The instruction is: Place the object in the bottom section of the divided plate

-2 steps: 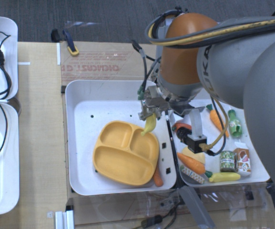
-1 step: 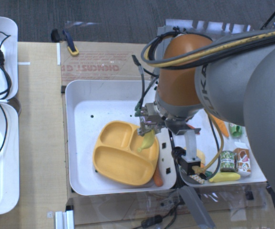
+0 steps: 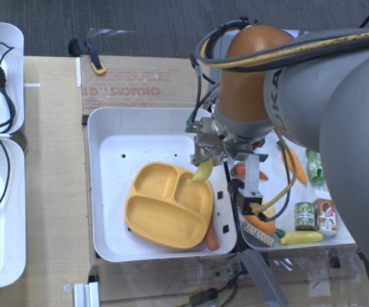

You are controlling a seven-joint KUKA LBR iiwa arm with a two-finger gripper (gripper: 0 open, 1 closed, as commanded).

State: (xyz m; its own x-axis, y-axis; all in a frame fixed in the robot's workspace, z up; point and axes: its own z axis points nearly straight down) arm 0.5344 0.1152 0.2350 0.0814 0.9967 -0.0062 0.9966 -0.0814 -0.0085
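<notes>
The flat brown cardboard sheet (image 3: pixel 139 82) lying behind the white bins bears large red printed lettering, seen upside down and mirrored from this angle; it cannot be made out. The small green-labelled can (image 3: pixel 305 215) carries print too small to read.

Dark grey carpet (image 3: pixel 139 11) is seen beyond the fingers; a pale wooden worktop (image 3: pixel 53 171) is spread to their left.

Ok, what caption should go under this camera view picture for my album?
Robot gripper carrying a yellow banana over the yellow divided plate in the left bin.
</notes>
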